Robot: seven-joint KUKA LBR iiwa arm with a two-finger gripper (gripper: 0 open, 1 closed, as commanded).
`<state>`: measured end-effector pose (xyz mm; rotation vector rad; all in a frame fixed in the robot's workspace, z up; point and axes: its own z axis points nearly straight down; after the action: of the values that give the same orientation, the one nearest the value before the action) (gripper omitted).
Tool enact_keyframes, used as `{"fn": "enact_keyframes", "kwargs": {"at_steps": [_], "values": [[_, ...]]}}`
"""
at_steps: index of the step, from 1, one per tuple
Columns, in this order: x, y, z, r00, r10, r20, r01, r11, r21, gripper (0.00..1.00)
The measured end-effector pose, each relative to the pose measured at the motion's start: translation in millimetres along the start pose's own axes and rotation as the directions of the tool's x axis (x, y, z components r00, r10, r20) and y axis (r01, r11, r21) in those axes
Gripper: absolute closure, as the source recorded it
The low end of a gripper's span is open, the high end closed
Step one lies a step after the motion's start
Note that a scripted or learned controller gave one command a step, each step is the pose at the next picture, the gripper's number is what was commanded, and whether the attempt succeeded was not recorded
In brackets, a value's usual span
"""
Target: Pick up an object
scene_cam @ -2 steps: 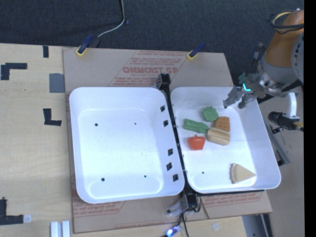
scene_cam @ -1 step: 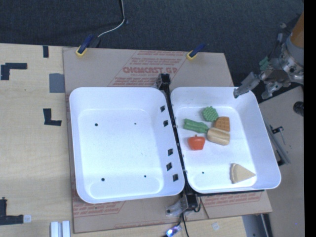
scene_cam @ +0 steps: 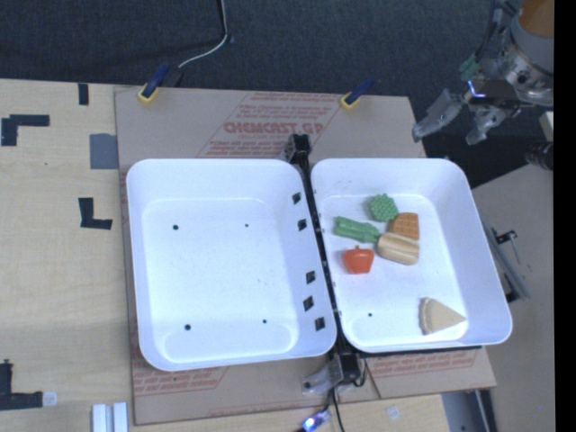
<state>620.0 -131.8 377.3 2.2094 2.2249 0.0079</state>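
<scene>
The right bin holds several toy foods. A green knobbly piece lies by an orange waffle-like piece, with a long green pod to their left. A red tomato-like piece and a tan bread roll sit mid-bin. A beige wedge rests near the front right corner. My gripper hangs above and beyond the bin's far right corner, well off the objects, fingers spread open with nothing between them.
The left bin sits beside the right one, joined by a black clip strip. Both rest on a cardboard sheet held by blue-yellow clamps. A cable runs across the dark backdrop.
</scene>
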Motion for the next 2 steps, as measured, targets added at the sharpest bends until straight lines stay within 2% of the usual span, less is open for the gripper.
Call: {"fn": "enact_keyframes", "kwargs": {"at_steps": [1, 2], "values": [[-3.2, -1.6, -5.7, 1.000, 0.005, 0.002, -0.005, 1.000, 0.007, 1.00], [-3.3, -1.7, -5.1, 1.000, 0.005, 0.002, -0.005, 1.000, 0.009, 0.00]]}}
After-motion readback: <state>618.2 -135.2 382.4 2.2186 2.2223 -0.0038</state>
